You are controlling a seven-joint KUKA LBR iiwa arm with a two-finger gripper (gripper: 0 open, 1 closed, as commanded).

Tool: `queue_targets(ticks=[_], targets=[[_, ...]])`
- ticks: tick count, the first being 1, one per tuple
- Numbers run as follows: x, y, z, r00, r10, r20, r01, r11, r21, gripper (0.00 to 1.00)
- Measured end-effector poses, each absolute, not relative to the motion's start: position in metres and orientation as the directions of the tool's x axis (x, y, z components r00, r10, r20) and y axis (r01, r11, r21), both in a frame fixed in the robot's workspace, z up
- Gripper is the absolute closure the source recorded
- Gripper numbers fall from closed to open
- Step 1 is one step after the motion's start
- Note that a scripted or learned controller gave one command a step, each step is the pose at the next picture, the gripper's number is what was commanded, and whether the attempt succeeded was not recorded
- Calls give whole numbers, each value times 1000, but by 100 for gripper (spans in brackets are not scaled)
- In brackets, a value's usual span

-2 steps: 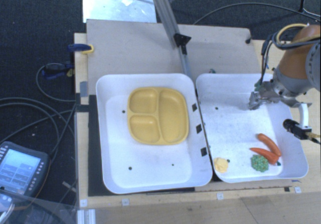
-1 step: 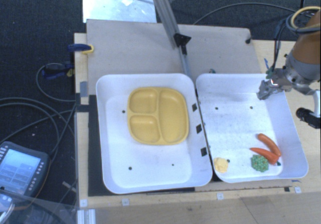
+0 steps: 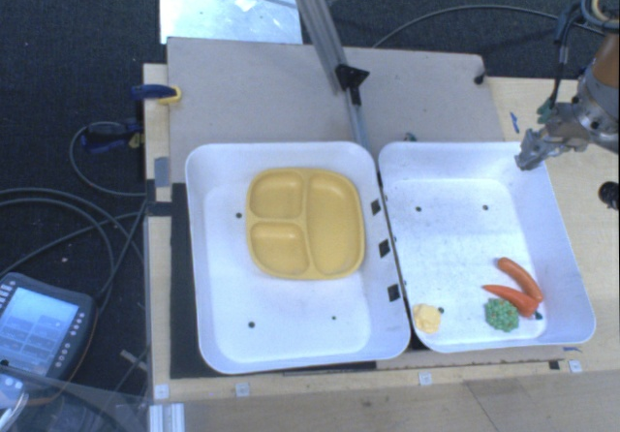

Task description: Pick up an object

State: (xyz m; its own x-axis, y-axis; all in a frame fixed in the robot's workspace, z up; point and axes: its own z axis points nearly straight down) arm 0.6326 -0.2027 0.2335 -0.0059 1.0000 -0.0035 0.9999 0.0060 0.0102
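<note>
gripper: grey two-finger gripper (image 3: 532, 155), right bin's (image 3: 455, 227) far right corner, grasp state can't tell
items: orange carrots (image 3: 516, 285), green broccoli (image 3: 501, 315), near right corner

Four small things lie in the right bin (image 3: 465, 227), all near its front edge. Two orange carrots (image 3: 518, 277) lie side by side at a slant toward the front right corner, close together. A green broccoli piece (image 3: 501, 315) sits just in front of them. A pale yellow lump (image 3: 426, 318) rests at the front left corner.
</note>
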Motion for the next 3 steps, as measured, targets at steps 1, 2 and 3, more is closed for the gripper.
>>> queue_targets(ticks=[1,2,3], targets=[[634,-203,287,-8,1000,-3,1000,8,9,100],[637,-158,275,-10,1000,0,1000,10,2,100],[639,-106,260,-11,1000,1,1000,11,1,100]])
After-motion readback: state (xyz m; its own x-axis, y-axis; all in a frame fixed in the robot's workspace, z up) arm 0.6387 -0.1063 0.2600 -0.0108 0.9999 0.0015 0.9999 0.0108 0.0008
